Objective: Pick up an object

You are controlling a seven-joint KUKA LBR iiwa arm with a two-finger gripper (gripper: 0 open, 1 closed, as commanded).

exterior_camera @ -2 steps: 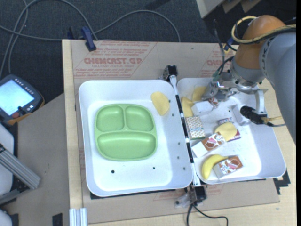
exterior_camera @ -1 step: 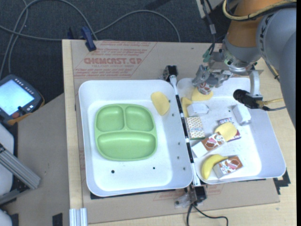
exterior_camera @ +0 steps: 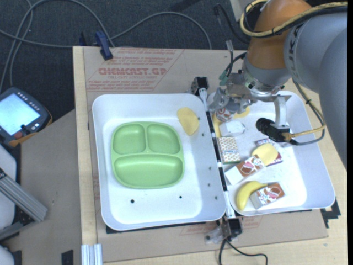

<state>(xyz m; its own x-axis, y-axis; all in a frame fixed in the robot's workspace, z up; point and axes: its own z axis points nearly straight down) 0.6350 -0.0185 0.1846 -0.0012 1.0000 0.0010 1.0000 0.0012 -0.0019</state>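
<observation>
My gripper [exterior_camera: 225, 105] is down at the far left corner of the right bin [exterior_camera: 314, 170], close to the wall between the two bins. Small things lie just under and beside it: a white packet [exterior_camera: 234, 128] and a patterned sachet [exterior_camera: 228, 148]. Something reddish shows right at the gripper, too blurred to name. Further forward lie a yellow piece [exterior_camera: 267, 152], a red and white box [exterior_camera: 251, 166], a banana [exterior_camera: 246, 194] and a small brown carton [exterior_camera: 269, 194].
The left bin [exterior_camera: 105, 148] holds a green divided plate [exterior_camera: 147, 154] and a pale yellow piece [exterior_camera: 188, 120] near its far right corner. The grey arm [exterior_camera: 309, 43] hangs over the right bin's far side. A brown board [exterior_camera: 132, 70] lies under both bins.
</observation>
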